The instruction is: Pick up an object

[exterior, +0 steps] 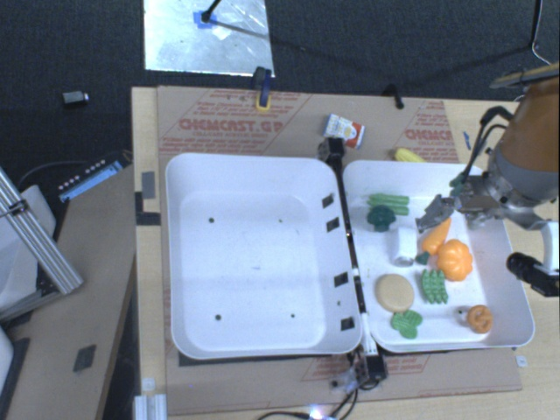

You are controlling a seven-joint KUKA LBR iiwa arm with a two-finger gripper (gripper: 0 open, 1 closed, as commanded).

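A shiny silver sheet lies on the dark floor. A small white and red carton sits on the brown cardboard behind the bins.

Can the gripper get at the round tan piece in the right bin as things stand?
Probably yes. The tan piece lies flat with its top uncovered, apart from the green ridged toy beside it. The gripper hangs over the same bin, above the carrot, with nothing standing between them.

Grey arm, orange band above wrist, metallic grey fingers, black cable alongside.
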